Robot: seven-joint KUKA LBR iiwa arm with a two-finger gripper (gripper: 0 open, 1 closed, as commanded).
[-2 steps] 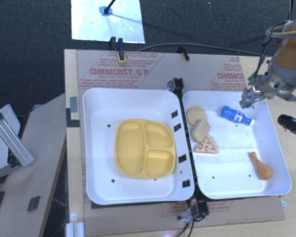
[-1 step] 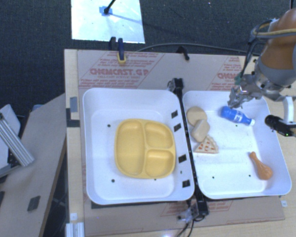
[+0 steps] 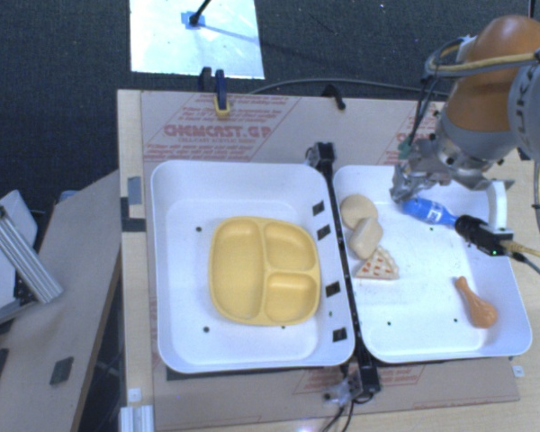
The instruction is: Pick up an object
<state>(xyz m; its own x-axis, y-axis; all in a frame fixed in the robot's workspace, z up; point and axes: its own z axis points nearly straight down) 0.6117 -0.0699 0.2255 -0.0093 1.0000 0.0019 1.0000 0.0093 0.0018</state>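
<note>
My gripper (image 3: 408,187) hangs low over the back of the right bin (image 3: 432,340), reaching in from the right. A small blue bottle-like object (image 3: 430,211) lies on the bin floor, its left end right beneath the gripper's tip. Whether they touch cannot be told. Left of it sit two tan bread-like pieces (image 3: 360,223), one leaning on the other. A pizza slice (image 3: 376,265) lies in front of them. An orange drumstick (image 3: 476,303) rests near the right wall.
The left bin (image 3: 175,268) holds a yellow divided plate (image 3: 264,270). A black divider with clips (image 3: 335,241) runs between the bins. The arm's grey and orange body (image 3: 495,88) looms over the right bin's back corner.
</note>
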